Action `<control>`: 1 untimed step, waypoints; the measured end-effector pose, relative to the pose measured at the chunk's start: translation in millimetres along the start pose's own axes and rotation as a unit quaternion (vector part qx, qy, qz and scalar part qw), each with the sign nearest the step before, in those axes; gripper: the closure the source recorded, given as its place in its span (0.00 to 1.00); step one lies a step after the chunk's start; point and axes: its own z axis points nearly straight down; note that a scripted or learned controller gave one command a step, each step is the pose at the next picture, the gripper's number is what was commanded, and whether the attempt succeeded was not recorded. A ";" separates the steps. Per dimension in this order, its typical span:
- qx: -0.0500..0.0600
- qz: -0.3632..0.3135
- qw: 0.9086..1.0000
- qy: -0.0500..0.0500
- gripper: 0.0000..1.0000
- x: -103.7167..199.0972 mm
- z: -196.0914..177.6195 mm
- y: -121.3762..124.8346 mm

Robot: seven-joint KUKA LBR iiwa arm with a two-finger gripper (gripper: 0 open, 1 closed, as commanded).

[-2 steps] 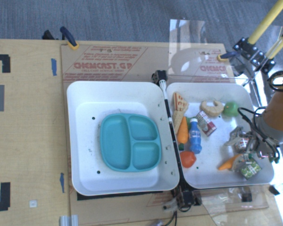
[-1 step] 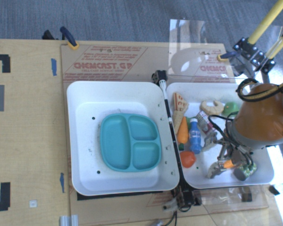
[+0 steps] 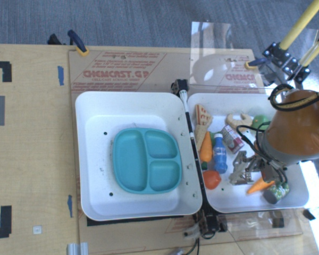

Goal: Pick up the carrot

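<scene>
A small orange carrot [image 3: 259, 186] with a green end lies near the front of the right bin [image 3: 303, 195]. My gripper [image 3: 243, 170] hangs low over that bin, just left of and above the carrot, close to touching it. The arm's orange band [image 3: 297, 129] covers the bin's right side. A second orange, carrot-like piece [image 3: 206, 147] lies by the bin's left wall, apart from the gripper.
A blue bottle [image 3: 219, 154], a red tomato [image 3: 211, 179], a waffle-patterned piece [image 3: 203, 116], a beige item [image 3: 237, 121] and a green item [image 3: 259, 122] crowd the right bin. The left bin [image 3: 90, 142] holds a teal divided plate [image 3: 147, 160].
</scene>
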 end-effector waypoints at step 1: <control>0.000 0.000 1.000 0.001 0.00 0.5 0.6 0.1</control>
